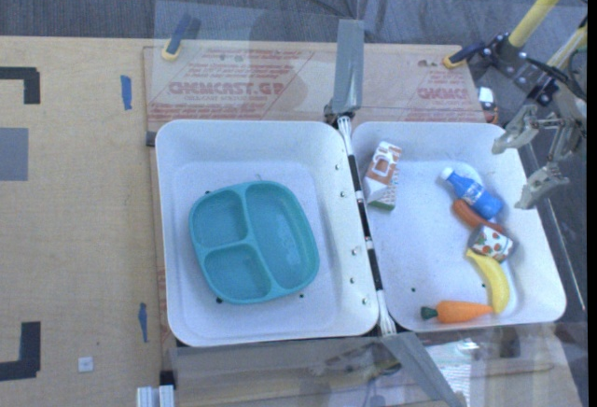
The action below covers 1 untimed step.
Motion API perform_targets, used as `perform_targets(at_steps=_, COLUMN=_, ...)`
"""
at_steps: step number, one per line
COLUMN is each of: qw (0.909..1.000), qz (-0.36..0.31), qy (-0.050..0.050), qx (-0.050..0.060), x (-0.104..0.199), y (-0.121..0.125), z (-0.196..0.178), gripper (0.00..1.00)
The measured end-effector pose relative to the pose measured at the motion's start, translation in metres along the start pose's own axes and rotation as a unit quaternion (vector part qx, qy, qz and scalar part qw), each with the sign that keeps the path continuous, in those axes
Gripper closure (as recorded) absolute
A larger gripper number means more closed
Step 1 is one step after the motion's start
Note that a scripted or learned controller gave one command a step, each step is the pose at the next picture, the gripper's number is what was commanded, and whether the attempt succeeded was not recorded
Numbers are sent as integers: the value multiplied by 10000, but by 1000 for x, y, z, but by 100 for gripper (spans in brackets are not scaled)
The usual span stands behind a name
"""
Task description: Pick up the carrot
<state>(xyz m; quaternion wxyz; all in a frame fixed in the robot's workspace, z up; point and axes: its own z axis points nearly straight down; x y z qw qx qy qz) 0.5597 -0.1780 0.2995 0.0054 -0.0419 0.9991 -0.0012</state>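
The carrot (459, 311), orange with a small green top, lies along the front wall of the right bin (410, 265), its green end pointing left. It touches the lower tip of a yellow banana (494, 278). My gripper (528, 160) hangs over the right bin's far right rim, well behind and to the right of the carrot. Its two pale fingers (541, 183) stand apart with nothing between them.
Also in the right bin are a blue bottle (474, 193), a red sausage (469, 213), a small patterned wedge (492, 245) and a white and orange carton (382, 175). A teal divided plate (254, 242) lies in the left bin (177, 172).
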Motion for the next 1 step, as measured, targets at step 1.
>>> perform_targets(at_steps=1, qw=9966, qz=-828, qy=28, qx=-16, x=45, y=32, z=66, gripper=0)
